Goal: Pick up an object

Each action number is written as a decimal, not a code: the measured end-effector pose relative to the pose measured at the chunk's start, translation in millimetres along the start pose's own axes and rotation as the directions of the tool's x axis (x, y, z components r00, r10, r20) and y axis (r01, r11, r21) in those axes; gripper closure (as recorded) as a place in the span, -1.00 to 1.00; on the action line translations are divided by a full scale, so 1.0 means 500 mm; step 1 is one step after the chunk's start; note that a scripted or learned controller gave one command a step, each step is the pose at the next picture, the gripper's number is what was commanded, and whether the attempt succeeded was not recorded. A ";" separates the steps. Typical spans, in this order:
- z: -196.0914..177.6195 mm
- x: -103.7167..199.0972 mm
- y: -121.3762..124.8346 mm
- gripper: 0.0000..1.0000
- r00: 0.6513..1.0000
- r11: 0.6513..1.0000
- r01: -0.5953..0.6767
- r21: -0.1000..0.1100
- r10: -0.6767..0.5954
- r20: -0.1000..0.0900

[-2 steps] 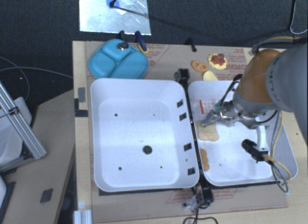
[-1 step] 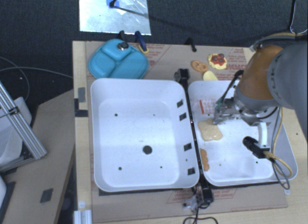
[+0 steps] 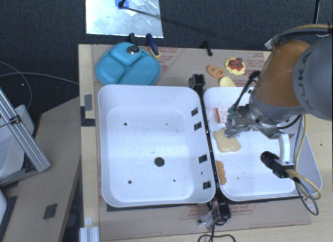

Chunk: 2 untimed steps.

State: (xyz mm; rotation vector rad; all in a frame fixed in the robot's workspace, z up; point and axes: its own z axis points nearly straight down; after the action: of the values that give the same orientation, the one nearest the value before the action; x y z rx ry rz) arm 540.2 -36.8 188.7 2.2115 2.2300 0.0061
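Tabletop [image 3: 250,209]: bears two white bins.
Right bin [image 3: 260,186]: holds a pale, flat, tan slab [image 3: 229,143].
Jaws [image 3: 232,128]: directly above slab; opening cannot be told.

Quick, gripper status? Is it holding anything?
Gripper: down in the right bin, just above a flat pale yellow piece. Open or closed cannot be told from this angle, and no grasp is visible.

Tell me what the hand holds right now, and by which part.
Cannot be told. The hand sits low over the pale flat piece in the right bin, hiding any contact.
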 end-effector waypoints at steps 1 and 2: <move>-0.106 0.110 -0.037 1.00 1.000 1.000 0.000 -0.002 0.000 0.000; -0.309 0.078 -0.076 1.00 1.000 1.000 -0.004 -0.010 0.004 0.001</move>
State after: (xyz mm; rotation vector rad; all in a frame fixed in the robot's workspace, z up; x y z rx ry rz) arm 501.2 1.7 342.9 2.2100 2.2202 0.0157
